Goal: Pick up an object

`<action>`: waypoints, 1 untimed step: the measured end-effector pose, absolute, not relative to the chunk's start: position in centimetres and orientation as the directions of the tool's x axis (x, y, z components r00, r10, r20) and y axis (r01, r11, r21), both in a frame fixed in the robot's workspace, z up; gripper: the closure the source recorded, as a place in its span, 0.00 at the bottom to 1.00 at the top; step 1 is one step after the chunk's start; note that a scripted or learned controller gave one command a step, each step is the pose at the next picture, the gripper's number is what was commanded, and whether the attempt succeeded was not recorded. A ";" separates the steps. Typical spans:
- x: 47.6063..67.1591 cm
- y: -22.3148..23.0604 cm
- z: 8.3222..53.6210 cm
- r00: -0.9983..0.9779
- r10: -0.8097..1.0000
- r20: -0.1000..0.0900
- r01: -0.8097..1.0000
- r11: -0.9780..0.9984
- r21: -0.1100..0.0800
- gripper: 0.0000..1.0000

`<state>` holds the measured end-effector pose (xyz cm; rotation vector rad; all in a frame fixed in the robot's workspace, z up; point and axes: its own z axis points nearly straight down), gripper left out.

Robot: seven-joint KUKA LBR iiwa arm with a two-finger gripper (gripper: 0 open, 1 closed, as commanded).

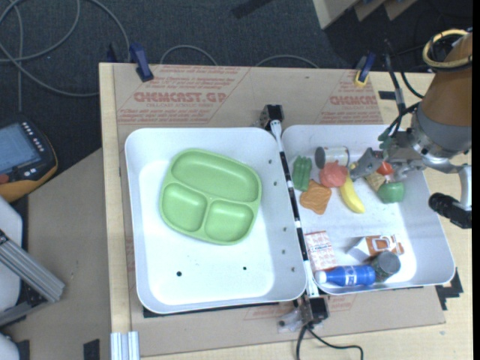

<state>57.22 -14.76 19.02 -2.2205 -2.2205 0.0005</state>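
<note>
A: What is the biggest thing in view?
B: The bench, a brown board printed with red lettering, carrying two white bins side by side. The left bin holds a light green divided plate with three compartments, lying flat toward the bin's upper half.

A: And the arm?
B: The arm, grey with an orange section, reaches in from the right over the right bin. Its jaws hang low over the bin's upper middle; whether they are parted or closed I cannot tell, nor whether anything sits between them.

A: What lies in that bin?
B: Near the front edge, a blue bottle on its side, with a small carton just behind it and a red-and-white packet to its left. Farther back, a yellow banana, an orange piece, a green pepper-like thing, a pink-red round piece and a silver can on its side cluster together. A green lump lies just beside the jaws, under the wrist.
</note>
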 end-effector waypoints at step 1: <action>58.0 -12.2 8.5 -0.001 1.000 0.000 1.000 0.001 0.001 0.00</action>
